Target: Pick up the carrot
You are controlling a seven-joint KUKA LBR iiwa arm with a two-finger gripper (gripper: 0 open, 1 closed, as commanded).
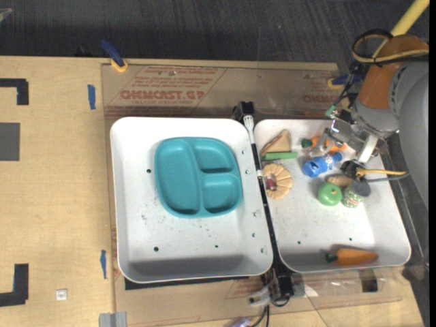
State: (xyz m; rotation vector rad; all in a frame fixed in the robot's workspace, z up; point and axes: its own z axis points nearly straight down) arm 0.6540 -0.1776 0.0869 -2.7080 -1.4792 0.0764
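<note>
Carrot (355, 255) is lying flat along the near edge of the right bin (306, 240), orange body with its dark green stub pointing left, nothing touching it. The gripper (351, 157) is way up at the far right corner of that same bin, well apart from the carrot, hanging over a clutter of small toys. Honestly can't tell whether the fingers are wide or narrow, that whole area is a tangle of metal and cable. Under and around it there's a blue toy (317, 165), a green apple (330, 194) and a small green can (353, 197) just beside the apple. Further left in that bin sit a sandwich wedge (278, 143) and a round cookie-looking thing (278, 180). Left bin (136, 237) holds a teal divided plate (199, 176). Both bins sit on the wooden counter (54, 203).
</note>
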